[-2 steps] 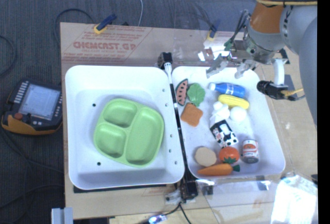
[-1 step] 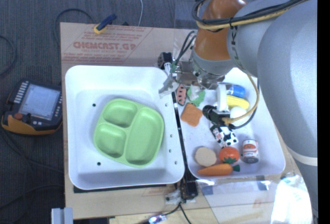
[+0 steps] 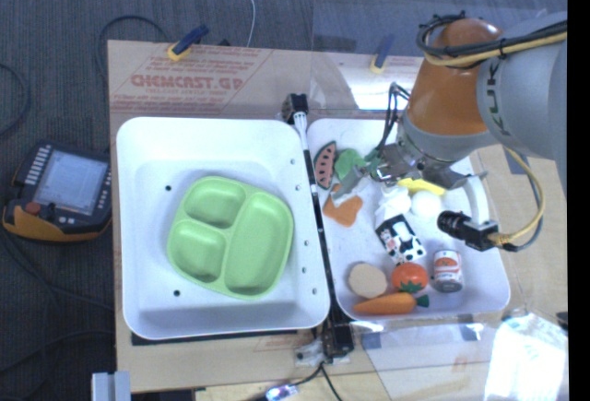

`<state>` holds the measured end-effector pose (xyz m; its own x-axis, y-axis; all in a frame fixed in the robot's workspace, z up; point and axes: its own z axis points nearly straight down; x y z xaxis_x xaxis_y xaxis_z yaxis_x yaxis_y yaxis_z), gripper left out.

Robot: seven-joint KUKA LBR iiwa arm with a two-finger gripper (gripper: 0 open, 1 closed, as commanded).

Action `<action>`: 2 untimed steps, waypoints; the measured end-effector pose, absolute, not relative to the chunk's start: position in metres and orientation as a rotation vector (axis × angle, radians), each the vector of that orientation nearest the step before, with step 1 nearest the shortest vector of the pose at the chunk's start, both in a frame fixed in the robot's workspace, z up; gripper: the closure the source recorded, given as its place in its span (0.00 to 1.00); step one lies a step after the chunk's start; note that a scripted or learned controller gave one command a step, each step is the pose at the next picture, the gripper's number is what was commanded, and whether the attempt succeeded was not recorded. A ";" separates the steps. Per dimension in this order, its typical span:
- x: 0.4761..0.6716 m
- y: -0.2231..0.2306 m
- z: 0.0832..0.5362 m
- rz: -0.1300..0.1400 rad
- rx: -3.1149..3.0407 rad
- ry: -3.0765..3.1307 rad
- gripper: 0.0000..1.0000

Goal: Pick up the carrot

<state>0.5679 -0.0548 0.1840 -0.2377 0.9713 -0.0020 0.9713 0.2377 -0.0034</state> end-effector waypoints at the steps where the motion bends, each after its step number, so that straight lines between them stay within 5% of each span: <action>1: 0.644 -0.082 0.261 -0.003 -2.080 -2.368 0.00; 2: 0.583 -0.058 0.180 0.010 -1.902 -2.492 0.00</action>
<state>0.5825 -0.0583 0.1804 -0.2639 0.9646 0.0014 0.9645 0.2639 -0.0091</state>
